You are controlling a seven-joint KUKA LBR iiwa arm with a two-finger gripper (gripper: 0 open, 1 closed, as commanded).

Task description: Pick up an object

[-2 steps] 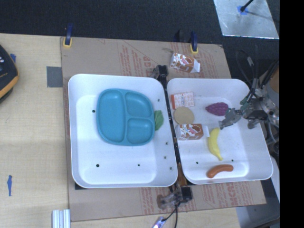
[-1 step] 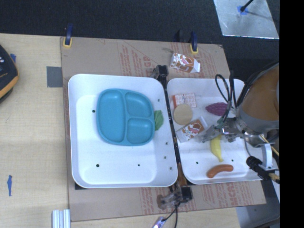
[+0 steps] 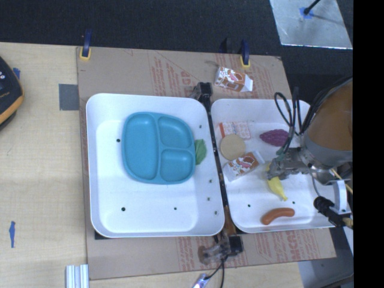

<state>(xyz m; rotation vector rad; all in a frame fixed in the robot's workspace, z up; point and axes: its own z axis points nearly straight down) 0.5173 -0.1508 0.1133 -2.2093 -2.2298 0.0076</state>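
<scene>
The right bin [image 3: 252,221] holds a yellow banana [image 3: 277,189], a brown sausage [image 3: 278,215], a purple object [image 3: 274,137], a tan round disc [image 3: 233,146] and two printed packets [image 3: 242,164]. My gripper [image 3: 279,169] hangs low over the right side of this bin, right at the banana's upper end, and it hides that end. The grey arm with its orange band [image 3: 333,125] comes in from the right. In the left bin [image 3: 108,215] lie a blue divided plate [image 3: 159,147] and a green item [image 3: 200,151] at the plate's right edge.
Another printed packet [image 3: 234,80] lies on the cardboard behind the right bin. Black cables [image 3: 288,110] loop above the gripper. A dark and yellow device [image 3: 7,95] sits at the bench's far left.
</scene>
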